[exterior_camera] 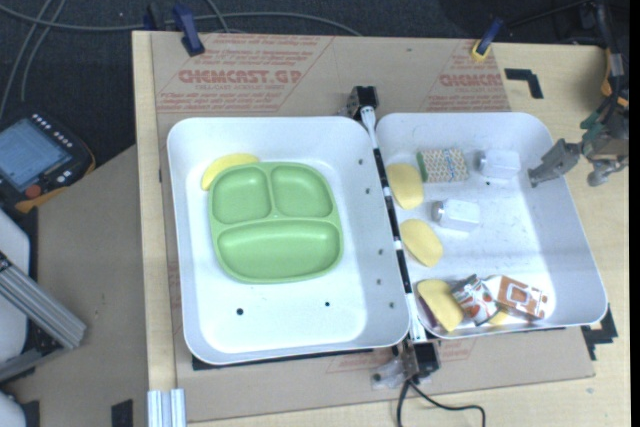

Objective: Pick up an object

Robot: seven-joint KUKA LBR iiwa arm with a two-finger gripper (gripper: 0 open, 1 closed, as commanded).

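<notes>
The gripper (590, 155) sits at the 3 o'clock edge of the view, just over the right rim of the right bin (560, 245). Its fingers look spread, one reaching toward 9 o'clock and the other lying nearer the view's edge, with nothing between them.

In the right bin, a yellow piece (405, 184) lies at 10 o'clock beside the divider, with a speckled sponge (443, 165) just to its 3 o'clock and a clear wrapper (497, 162) further along. A small white block (457, 213) sits near the centre. A second yellow piece (421, 241) lies at 8 o'clock. At 6 o'clock a third yellow piece (440, 304) touches a crumpled packet (472, 296), and an orange-and-white packet (522, 298) lies beside that.

The left bin (190, 245) holds a green tray (274, 221) with three compartments; a banana (225, 167) peeks from under the tray's 11 o'clock corner.
</notes>
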